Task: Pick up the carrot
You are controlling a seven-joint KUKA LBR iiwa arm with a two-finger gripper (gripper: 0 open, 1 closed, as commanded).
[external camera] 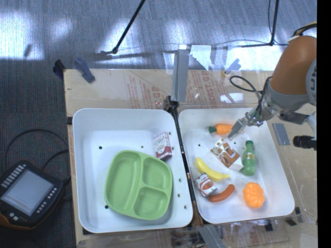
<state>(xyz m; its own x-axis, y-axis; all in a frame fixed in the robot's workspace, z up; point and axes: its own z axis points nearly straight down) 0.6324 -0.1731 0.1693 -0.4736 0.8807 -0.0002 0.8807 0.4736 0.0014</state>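
Carrot (223,129) pickup not yet made: the gripper (237,129) hangs just beside the vegetable's right end at the back of the right bin (279,159), though whether its fingers are spread or pressed together cannot be told. Nearby lie a small carton (226,153), green bottle (249,158), banana (210,170), sausage (222,194) and orange fruit (253,195). Grasp and lift remain, by the look of it.

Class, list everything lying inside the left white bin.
The left bin holds a green divided plate and a small red-and-white carton by its right wall. Whatever lies under the plate is covered.
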